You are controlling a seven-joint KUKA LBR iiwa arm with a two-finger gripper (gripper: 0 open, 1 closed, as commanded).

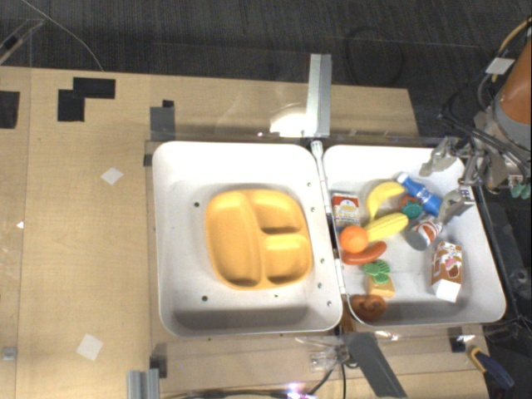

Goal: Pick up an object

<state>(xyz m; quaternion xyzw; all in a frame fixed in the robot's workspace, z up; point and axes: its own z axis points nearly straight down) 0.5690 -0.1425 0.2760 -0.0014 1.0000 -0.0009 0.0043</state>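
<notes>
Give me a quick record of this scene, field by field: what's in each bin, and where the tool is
left bin: a yellow divided tray
right bin: toy food heaped left of centre, with a banana, an orange, a blue bottle and a milk carton
tool: over the right bin's upper right corner, near the blue bottle
tool holding: nothing seen between its fingers
task state: object not yet picked up

Wooden bench (83, 248), two white bins (179, 306)

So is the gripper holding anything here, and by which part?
Nothing is held: the gripper hangs open over the right bin, near the blue bottle, with nothing between its fingers.
</notes>
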